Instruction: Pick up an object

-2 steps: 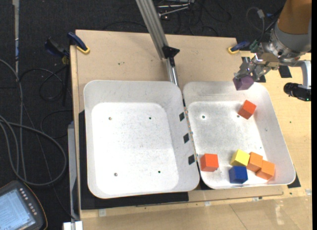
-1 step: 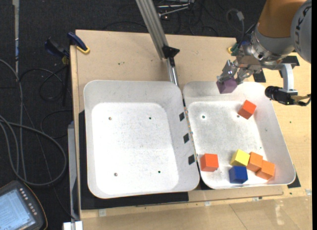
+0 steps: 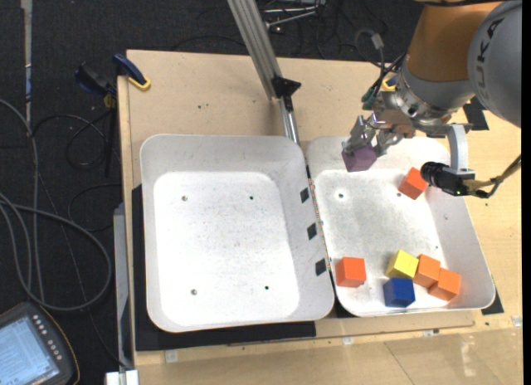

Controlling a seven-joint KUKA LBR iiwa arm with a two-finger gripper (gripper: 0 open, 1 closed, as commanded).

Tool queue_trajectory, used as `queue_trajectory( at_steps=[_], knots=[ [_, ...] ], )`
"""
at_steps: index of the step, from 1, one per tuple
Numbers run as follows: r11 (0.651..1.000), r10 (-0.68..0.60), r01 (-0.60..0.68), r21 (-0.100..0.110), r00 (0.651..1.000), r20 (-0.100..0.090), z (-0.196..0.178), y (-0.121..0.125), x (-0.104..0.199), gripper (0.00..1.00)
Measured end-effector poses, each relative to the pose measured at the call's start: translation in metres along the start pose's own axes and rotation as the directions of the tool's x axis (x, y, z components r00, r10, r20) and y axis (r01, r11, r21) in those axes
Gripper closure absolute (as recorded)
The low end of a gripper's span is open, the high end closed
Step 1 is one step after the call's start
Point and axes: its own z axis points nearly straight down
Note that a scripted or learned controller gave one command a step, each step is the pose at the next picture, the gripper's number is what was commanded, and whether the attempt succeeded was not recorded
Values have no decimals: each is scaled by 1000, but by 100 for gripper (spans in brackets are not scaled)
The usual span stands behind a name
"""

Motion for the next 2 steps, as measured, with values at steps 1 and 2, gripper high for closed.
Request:
queue_trajectory(
  at_steps=[1, 2],
  knots=[
    [1000, -1, 1, -1, 1000, 0, -4, -16, 49, 100],
    [1000, 0, 0, 1, 1000, 0, 15, -31, 98, 100]
  ],
)
